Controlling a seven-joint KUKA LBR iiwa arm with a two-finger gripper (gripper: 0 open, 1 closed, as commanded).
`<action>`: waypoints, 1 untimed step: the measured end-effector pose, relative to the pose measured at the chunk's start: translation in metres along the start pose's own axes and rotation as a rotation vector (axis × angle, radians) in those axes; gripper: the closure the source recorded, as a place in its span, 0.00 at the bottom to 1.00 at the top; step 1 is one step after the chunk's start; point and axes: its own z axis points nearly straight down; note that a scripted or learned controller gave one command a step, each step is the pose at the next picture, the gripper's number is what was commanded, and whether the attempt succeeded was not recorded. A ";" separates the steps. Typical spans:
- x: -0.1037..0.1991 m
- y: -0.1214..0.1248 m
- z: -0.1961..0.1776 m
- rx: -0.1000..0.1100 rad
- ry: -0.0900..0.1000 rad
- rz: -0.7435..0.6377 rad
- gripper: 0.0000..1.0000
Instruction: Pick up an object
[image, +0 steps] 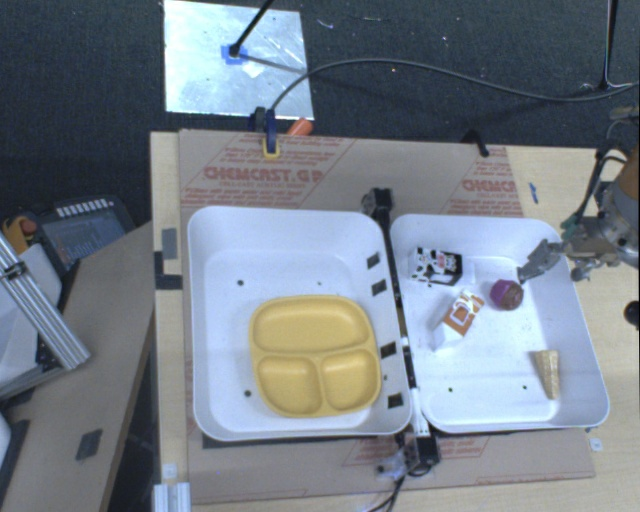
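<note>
The right bin (575, 330) holds a purple round object (507, 294), a small orange-and-white carton (461, 314), a black-and-white patterned item (437, 265) and a tan cone (547, 371). My gripper (533, 264) reaches in over the right bin's far right side. Its tip sits just up and right of the purple object, close to it. Nothing shows held in it.
The left bin (215, 300) holds a yellow divided plate (313, 355). A black divider with clips (392, 300) runs between the bins. Cables cross the dark floor behind the bench, and a silver sheet (200, 60) lies at the back left.
</note>
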 end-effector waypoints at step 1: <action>0.000 0.003 -0.006 -0.011 -0.003 -0.003 0.00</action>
